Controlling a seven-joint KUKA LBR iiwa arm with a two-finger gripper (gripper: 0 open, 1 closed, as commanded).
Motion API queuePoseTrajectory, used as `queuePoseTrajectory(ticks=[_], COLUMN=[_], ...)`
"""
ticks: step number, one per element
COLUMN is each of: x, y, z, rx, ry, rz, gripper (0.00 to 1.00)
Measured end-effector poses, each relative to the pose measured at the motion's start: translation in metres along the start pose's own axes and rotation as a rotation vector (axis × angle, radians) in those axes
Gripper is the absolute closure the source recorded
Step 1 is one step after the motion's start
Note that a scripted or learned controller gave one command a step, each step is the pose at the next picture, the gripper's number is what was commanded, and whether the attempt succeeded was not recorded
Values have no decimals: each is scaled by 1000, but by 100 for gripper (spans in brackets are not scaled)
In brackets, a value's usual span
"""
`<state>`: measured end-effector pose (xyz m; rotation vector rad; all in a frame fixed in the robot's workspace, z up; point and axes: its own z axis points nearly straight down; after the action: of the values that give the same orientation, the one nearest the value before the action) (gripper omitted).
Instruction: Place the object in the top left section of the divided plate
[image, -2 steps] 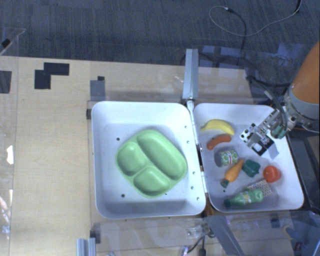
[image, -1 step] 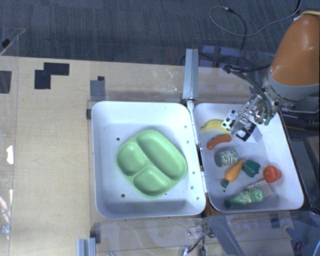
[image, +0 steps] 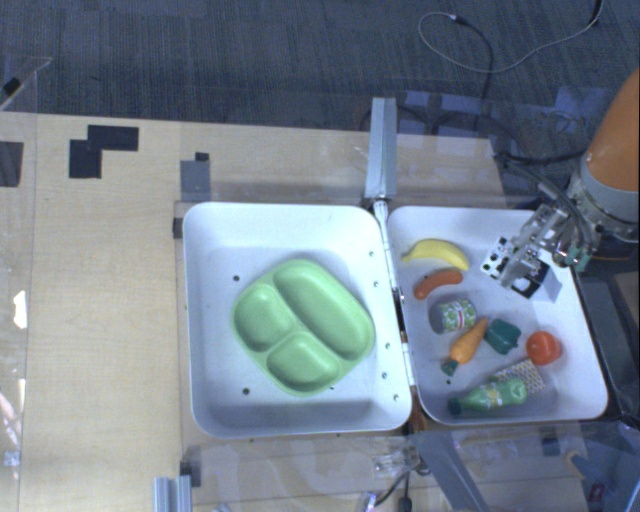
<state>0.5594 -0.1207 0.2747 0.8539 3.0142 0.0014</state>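
A green divided plate (image: 303, 323) lies in the left bin (image: 210, 300), with nothing in its three sections. The right bin (image: 590, 385) holds the loose objects: a yellow banana (image: 437, 252), a red-orange sausage (image: 437, 284), a small can (image: 453, 316), a carrot (image: 466, 343), a dark green piece (image: 502, 335), a red tomato (image: 543, 347) and a green bottle (image: 492, 396). My gripper (image: 515, 262) hangs over the upper right part of the right bin, to the right of the banana. Nothing shows between its fingers.
A metal divider bar (image: 380, 150) runs up from between the two bins. Cables (image: 470, 40) lie on the dark floor behind the bench. The wooden bench top (image: 90, 330) stretches out to the left of the bins.
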Motion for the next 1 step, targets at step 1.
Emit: queuePoseTrajectory(ticks=[1], x=[-10], y=[119], z=[32], rx=[-2], ry=[2], rz=[59], gripper=[100])
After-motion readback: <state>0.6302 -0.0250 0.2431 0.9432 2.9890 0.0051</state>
